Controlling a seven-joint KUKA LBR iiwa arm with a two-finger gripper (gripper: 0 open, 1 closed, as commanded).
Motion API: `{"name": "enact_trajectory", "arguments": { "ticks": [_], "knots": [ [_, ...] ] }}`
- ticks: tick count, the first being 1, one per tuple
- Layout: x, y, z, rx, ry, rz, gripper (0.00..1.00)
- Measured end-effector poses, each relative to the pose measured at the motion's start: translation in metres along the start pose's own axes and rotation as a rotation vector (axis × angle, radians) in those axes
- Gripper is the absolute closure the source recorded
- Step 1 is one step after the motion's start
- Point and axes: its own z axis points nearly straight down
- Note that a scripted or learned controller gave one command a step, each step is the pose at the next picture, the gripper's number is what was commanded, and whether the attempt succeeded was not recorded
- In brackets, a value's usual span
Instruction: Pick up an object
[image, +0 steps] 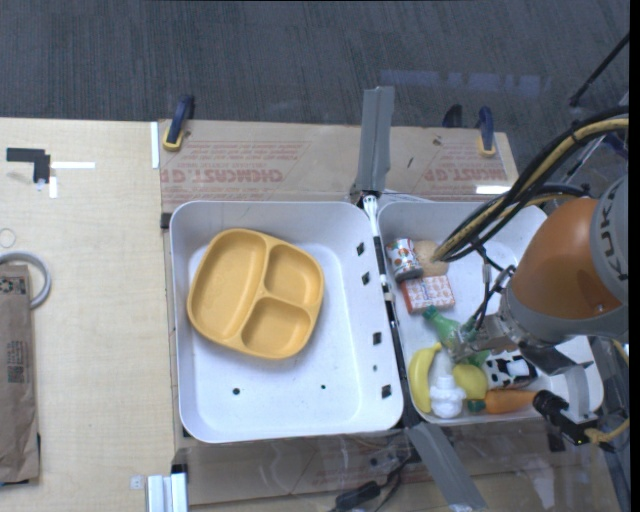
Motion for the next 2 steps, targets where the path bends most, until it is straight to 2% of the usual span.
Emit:
{"name": "enact_trajectory", "arguments": {
  "ticks": [1,2],
  "knots": [
    [-0.028,0.019,0.008,0.001,0.003,0.248,1.00],
    [-0.040,0.066,0.008,0.000,0.001,0.163,1.00]
  ]
}}
